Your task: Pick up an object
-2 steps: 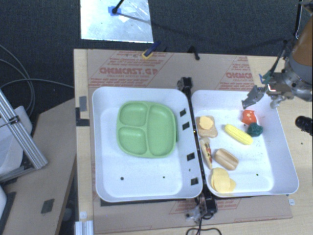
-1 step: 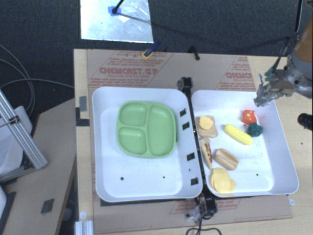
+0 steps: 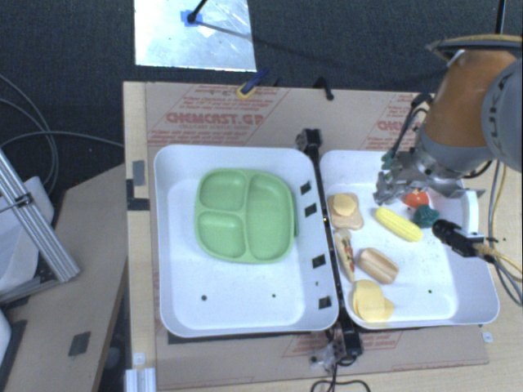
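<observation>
The right bin (image 3: 470, 300) holds several toy foods. A yellow corn cob (image 3: 398, 224) lies near its middle. A red piece with a green bit (image 3: 419, 203) sits just right of the corn. A small bun (image 3: 346, 209) lies at the left wall, with a sliced sandwich piece (image 3: 347, 254) below it. A tan roll (image 3: 378, 265) and a pale yellow piece (image 3: 372, 302) are toward the front. My gripper (image 3: 391, 188) hangs low over the bin's back part, just above the corn and left of the red piece. Nothing shows in its grasp.
The left bin (image 3: 176, 300) bears a green divided plate (image 3: 245, 216). A black divider with clips (image 3: 320, 227) runs between the two bins. The arm's grey and orange body (image 3: 470, 104) comes in over the right bin's far right corner.
</observation>
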`<control>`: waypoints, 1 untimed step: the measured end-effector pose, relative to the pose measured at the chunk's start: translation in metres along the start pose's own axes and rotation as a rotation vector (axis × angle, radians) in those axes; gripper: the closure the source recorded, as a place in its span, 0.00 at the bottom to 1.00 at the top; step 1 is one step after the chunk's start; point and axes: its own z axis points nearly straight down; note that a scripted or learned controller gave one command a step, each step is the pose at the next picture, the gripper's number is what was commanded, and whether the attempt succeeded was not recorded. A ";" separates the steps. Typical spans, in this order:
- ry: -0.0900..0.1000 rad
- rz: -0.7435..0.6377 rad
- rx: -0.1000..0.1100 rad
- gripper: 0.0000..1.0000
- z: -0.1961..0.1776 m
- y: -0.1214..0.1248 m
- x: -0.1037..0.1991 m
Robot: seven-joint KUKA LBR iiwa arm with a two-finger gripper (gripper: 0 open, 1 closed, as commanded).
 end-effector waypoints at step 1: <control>0.000 -0.003 -0.006 1.00 0.008 -0.011 0.068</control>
